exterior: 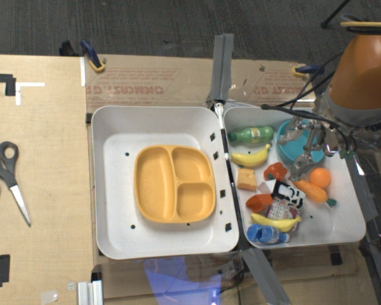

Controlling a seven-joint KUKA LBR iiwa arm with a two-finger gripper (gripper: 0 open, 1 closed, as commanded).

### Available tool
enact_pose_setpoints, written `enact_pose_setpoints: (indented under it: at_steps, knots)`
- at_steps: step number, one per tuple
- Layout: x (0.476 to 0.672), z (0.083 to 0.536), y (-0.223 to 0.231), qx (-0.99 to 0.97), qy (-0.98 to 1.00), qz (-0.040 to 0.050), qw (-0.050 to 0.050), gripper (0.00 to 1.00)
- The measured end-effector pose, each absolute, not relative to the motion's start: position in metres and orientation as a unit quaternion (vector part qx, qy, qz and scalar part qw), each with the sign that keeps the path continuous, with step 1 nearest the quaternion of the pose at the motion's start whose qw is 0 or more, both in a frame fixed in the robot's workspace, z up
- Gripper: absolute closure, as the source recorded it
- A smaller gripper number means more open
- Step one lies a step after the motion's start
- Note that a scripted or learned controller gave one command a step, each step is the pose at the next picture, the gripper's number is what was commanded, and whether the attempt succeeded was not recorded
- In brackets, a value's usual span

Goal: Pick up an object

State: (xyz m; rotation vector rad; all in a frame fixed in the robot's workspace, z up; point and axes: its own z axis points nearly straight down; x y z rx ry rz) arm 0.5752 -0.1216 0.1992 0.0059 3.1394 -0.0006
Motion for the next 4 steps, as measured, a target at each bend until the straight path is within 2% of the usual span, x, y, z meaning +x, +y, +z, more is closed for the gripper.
enact_pose_setpoints:
  at_steps: [1,2,3,4]
  knots:
    - [0.556,0.112,-0.138,-0.046,0.999,-0.0012,0.01,0.0]
    - [0.574,0.107,-0.218,0.015,1.0,0.0007,0.01,0.0]
    - [0.533,0.096,-0.22,0.093,0.996,0.0002,0.005,0.0]
    - [0.5,0.093,-0.205,0.16,0.987,0.0004,0.002,0.0]
